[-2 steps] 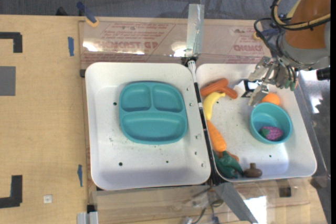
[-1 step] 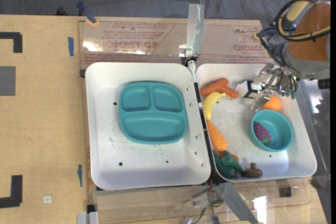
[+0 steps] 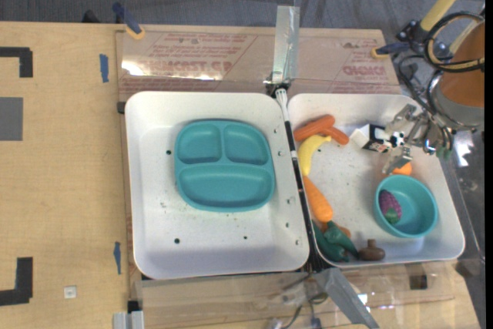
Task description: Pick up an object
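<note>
The teal bowl (image 3: 406, 204), banana (image 3: 310, 150) and carrot (image 3: 318, 200) crowd the right bin (image 3: 454, 239), leaving bare floor mid-bin.

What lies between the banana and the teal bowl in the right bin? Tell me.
In the camera view, bare white bin floor separates the banana from the teal bowl; nothing rests on that stretch.

Arm (image 3: 454, 81) low at right, wrist down.

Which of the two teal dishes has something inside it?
The teal bowl in the right bin, near the claw; it holds a purple item. The divided teal plate in the left bin holds nothing.
</note>
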You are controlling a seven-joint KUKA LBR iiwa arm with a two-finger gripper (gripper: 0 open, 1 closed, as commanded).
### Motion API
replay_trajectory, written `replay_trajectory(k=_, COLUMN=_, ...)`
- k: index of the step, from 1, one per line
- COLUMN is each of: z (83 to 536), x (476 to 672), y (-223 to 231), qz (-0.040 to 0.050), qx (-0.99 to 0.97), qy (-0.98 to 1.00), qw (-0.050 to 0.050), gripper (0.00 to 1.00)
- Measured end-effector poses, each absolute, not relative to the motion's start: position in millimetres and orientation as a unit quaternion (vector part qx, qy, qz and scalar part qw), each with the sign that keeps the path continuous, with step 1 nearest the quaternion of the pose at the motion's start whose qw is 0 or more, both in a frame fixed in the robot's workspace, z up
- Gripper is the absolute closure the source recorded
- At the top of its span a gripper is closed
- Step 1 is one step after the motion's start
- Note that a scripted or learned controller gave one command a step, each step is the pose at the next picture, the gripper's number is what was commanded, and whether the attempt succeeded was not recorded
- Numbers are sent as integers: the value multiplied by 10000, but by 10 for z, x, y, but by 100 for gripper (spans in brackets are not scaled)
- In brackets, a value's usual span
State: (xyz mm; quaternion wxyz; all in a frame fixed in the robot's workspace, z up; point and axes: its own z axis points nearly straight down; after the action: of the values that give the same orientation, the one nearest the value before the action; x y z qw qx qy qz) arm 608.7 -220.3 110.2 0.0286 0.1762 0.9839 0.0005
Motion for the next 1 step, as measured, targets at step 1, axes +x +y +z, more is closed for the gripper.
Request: replay_trajectory(k=1, z=1144, x=6597, y=-1287, qz=18, qx=1415, qy=9899, qw=65, gripper=0)
